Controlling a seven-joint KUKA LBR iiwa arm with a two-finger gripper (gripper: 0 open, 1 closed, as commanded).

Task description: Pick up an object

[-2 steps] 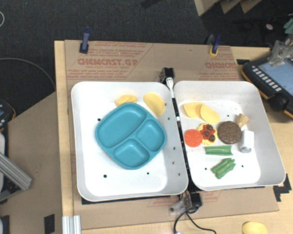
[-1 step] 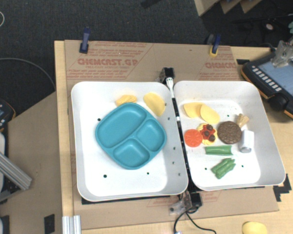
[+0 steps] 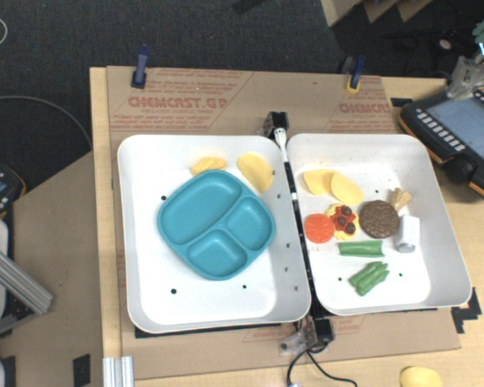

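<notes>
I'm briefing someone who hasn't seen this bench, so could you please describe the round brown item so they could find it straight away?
Start at the right-hand white bin, which holds a cluster of toy foods. Near the bin's middle lies the brown disc, like a burger patty, with a white cylinder just to its right and a green bean piece below. It is the only dark brown, round, flat item there.

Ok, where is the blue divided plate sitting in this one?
In the camera view the blue divided plate lies in the left bin, roughly central, with two yellow toy food pieces just above it near the bin's far edge.
</notes>
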